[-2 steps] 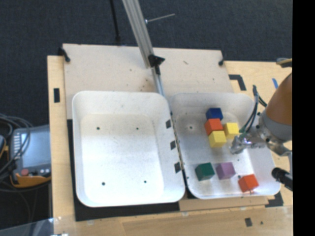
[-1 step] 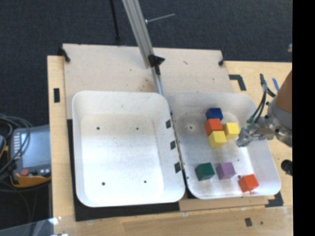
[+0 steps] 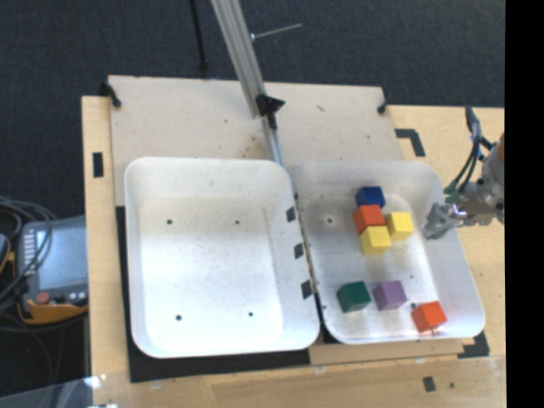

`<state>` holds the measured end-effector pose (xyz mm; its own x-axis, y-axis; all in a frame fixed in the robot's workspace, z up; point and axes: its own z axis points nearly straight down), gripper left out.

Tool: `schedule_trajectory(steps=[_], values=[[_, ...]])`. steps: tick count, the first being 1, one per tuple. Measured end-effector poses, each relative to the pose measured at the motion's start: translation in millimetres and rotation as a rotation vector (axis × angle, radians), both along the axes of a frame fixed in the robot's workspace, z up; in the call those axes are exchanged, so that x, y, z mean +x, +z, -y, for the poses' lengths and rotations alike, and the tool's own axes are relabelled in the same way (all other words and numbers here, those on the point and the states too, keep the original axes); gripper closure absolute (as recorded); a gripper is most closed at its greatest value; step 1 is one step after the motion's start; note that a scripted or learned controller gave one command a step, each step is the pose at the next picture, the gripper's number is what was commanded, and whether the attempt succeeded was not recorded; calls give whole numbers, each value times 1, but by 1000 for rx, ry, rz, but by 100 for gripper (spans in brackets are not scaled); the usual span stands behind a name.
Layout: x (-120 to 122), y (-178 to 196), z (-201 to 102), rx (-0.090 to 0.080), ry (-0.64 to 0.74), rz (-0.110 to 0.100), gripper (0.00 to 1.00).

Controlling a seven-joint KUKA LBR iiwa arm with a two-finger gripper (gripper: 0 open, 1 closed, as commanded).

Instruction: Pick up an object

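Blocks [image 3: 369,218] lie in the bin [image 3: 455,266] on the view's right: blue, orange and two yellow clustered near its far side, green, purple and another orange along its near side. The pale wooden tabletop [image 3: 98,194] stands on dark carpet [image 3: 93,32], bearing that bin and its neighbour [image 3: 212,177], with a slanted metal post [image 3: 242,49] behind. The arm's jaws hang at the right bin's outer rim, apart from the blocks; open or closed cannot be told.

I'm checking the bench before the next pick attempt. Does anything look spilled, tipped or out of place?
Nothing stands out. All seven blocks sit inside the right bin: blue, orange, two yellow, green, purple, and another orange.
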<state>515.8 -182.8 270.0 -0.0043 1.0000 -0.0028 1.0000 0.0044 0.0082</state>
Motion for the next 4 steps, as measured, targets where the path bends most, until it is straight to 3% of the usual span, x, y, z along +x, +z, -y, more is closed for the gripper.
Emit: schedule_trajectory(steps=[1, 4], values=[[14, -1, -48, 2, 3, -5, 100], [25, -16, -216, 4, 5, -7, 100]])
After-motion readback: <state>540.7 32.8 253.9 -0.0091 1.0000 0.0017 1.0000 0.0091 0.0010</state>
